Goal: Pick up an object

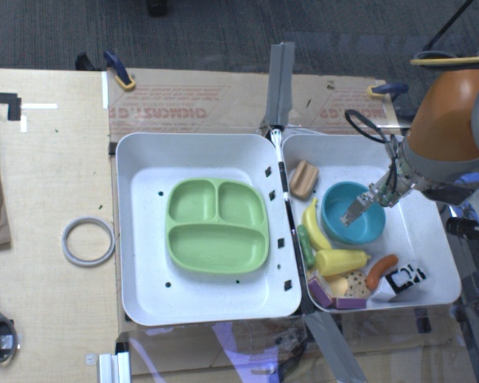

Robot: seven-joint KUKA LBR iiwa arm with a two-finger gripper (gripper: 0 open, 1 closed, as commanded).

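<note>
Teal plastic bowl [353,212] sits in the right white bin [439,282], hemmed by a yellow banana [312,222] and a tan bread piece [303,179]. The claw [356,209] hangs over the bowl's hollow — nothing seen between its tips, and whether it is wide or narrow I cannot tell. Risk: closing inside the hollow would likely catch only air, or the tips may skid off the smooth rim — tilting the bowl onto the banana.

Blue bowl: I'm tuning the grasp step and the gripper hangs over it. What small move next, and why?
Probably a short shift toward the rim: the gripper hangs over the middle of the blue bowl with nothing between its fingers, and only the rim offers a grip.
</note>
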